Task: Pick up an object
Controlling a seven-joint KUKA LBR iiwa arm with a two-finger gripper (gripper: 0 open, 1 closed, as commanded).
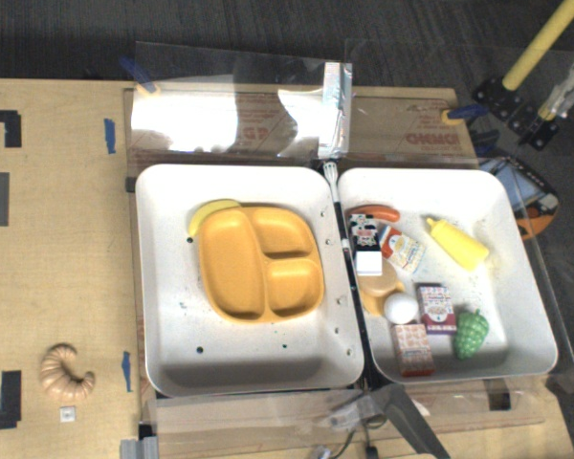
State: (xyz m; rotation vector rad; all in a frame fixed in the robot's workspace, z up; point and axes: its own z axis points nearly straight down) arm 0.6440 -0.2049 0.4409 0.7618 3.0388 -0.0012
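I pick the yellow bottle (pixel 456 242) as the thing to grab. It lies on its side in the right bin (pixel 517 285), near the back, with some bare white floor around it. That makes it the easiest one, I think. I cannot tell if the claw is spread or pressed together right now. To do this well, I want the claw wide open first, then straight down over the fat middle of the bottle, with one finger on each long side. The bottle is round and may roll, so I think a slow squeeze is best. The other toys in this bin sit closer together. A green lumpy toy (pixel 471 335) is near the front, just beside a small box (pixel 436 309). A white ball (pixel 400 308) touches that box on its other side, and another little box (pixel 413 347) lies in front of it. A cow carton (pixel 366 232) and a red sausage (pixel 375 213) hug the wall between the bins, so fingers may bump there. The left bin (pixel 163 285) holds a big yellow plate (pixel 261 261) with a banana (pixel 213 211) peeking out behind it. A toy croissant (pixel 67 371) lies on the bench, well apart from both bins.
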